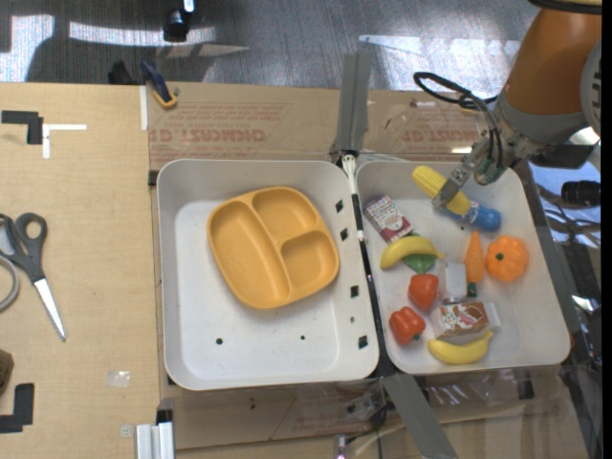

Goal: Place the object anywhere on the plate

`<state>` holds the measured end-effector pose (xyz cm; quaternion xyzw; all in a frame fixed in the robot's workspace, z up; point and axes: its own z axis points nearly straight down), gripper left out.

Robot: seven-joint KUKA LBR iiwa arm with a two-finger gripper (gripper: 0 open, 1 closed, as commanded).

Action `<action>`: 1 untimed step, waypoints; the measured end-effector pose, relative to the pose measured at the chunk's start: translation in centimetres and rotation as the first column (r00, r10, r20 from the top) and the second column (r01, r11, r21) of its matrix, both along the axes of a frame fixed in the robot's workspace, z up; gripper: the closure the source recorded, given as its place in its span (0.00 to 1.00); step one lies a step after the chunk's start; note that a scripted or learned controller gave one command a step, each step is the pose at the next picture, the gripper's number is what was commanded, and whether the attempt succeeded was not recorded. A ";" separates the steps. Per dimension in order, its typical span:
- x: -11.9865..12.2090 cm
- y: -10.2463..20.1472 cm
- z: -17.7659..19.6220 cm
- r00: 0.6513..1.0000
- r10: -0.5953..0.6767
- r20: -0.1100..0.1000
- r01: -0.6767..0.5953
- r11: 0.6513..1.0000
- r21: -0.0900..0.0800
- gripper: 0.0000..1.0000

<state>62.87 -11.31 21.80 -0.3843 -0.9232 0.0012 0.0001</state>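
Over the far right corner of the right-hand bin (540,285) hangs the claw (457,187), down low at a yellow toy with a blue end (459,199) that lies slantwise there. Whether it has that toy gripped or is merely touching it, I cannot tell from where I stand. Above it the arm (555,55) shows its orange band.

That same bin is crowded. Near its left wall lies a small red-and-white packet (387,218), and just below it a yellow banana (409,251). Beside the banana sits a red piece (423,290), with a red pepper (405,326) lower down toward the near left corner. An orange carrot (474,256) stands lengthwise in the middle, and a round orange pumpkin (507,258) is just to its right. A small white block (456,280) lies under the carrot. Nearer the front edge rests a brown-and-white packet (466,317), touching a second banana (459,351) that curves along below it.

Next door, the left-hand bin (191,352) carries a yellow plate (273,247) with three compartments, set toward its far side.

Out on the bench (76,256) to the left lies a pair of scissors (36,271).
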 end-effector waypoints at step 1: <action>-1.1 9.4 -2.8 0.963 0.270 -0.001 -0.270 0.963 0.002 1.00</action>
